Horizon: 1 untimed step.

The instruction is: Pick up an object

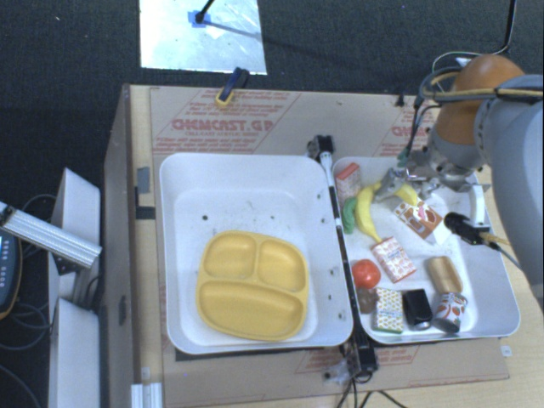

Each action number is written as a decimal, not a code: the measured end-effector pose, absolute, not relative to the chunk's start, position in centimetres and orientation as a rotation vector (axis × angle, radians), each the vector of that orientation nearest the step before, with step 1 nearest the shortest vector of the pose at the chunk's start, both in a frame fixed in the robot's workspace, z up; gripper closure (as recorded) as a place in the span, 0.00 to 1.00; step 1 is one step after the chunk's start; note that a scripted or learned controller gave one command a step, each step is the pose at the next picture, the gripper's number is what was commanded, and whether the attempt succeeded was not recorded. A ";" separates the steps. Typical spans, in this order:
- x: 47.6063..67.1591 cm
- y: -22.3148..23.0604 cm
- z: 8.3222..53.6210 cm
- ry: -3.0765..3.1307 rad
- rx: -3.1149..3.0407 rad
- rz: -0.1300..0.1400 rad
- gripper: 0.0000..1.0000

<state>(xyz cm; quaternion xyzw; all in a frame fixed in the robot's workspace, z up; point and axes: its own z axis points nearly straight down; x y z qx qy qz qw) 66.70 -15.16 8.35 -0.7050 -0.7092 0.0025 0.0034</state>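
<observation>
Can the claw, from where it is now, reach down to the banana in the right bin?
Probably yes. The claw hovers just beside the banana, whose top lies uncovered; only a small green item crowds its left side.

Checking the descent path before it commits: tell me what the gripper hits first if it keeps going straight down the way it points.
Most likely the banana: the gripper hangs low in the right bin beside its upper end. Depth is unclear from this slant, so bin floor is possible.

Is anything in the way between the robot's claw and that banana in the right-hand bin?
Nothing visible blocks it. The gripper hangs right at the upper end of the banana, with no object between them. A small carton sits just to the banana's left and a red-and-white packet to its right, crowding it.
</observation>
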 end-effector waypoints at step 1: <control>66.5 -15.1 9.3 -2.222 -2.197 0.020 1.00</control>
